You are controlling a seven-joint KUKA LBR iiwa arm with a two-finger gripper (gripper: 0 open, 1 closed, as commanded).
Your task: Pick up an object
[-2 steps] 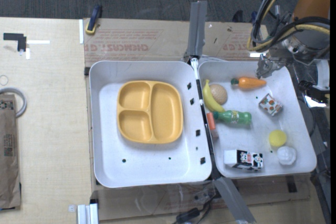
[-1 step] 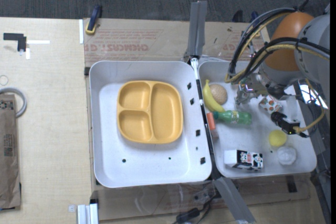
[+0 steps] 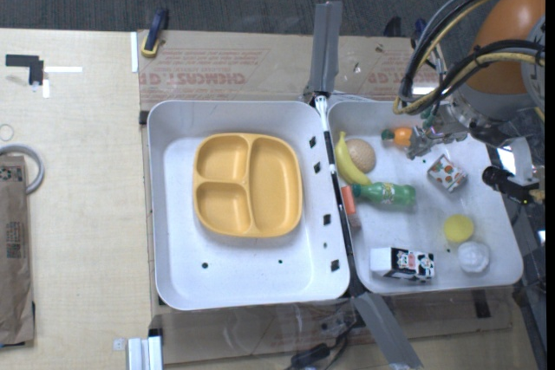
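Note:
The right bin holds several small objects. A yellow banana lies at its left beside a tan round object, with a green bottle lying on its side just below. A small orange fruit sits at the back. My gripper hangs over the back of this bin, just right of the orange fruit and above a white box with red spots. Nothing is visibly held.
A yellow ball, a white round lid and a black-and-white carton lie near the right bin's front. An orange stick rests along the divider. The left bin holds a yellow three-part plate. Cables loop above the wrist.

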